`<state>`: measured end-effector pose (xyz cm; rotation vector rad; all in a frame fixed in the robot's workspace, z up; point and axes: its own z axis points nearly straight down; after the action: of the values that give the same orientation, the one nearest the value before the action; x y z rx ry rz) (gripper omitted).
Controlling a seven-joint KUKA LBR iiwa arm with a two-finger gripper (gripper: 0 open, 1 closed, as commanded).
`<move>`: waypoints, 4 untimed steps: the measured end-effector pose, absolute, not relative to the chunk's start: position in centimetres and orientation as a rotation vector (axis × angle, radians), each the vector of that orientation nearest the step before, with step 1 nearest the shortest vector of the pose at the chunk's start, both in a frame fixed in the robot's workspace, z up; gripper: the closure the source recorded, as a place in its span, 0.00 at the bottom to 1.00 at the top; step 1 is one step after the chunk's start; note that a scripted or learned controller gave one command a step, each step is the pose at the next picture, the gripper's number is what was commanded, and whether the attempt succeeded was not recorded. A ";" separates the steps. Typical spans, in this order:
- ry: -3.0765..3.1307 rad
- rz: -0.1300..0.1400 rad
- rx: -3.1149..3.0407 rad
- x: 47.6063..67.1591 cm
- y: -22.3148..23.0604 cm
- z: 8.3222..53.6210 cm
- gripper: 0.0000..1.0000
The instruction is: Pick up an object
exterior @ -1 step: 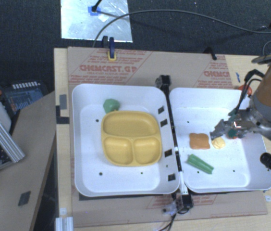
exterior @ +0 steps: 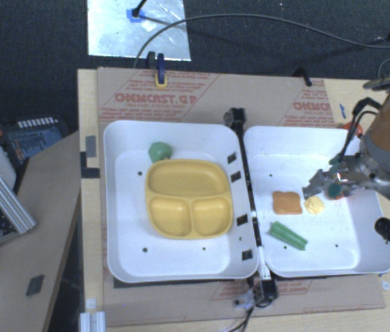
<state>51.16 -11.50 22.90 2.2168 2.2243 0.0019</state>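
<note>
The gripper (exterior: pixel 321 183) hangs low in the right bin (exterior: pixel 361 254); whether its fingers are open or closed, I cannot tell. Just beside it lie a pale yellow lumpy piece (exterior: pixel 314 205) and a flat orange piece (exterior: pixel 287 203), with a ridged green piece (exterior: pixel 288 234) nearer the front. The left bin (exterior: pixel 122 206) holds a smooth yellow sectioned tray (exterior: pixel 189 197) and a green lump (exterior: pixel 160 151). Printed cardboard (exterior: pixel 181 92) covers the surface.
</note>
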 end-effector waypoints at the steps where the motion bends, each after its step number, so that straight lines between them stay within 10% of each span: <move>1: 2.226 -0.003 2.222 51.4 -11.5 16.6 0.00; 3: 2.223 0.000 2.222 51.5 -11.1 8.3 0.00; 4: 2.221 0.003 2.218 51.7 -11.1 9.5 1.00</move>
<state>51.66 -11.13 9.52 2.2183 2.2208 0.0028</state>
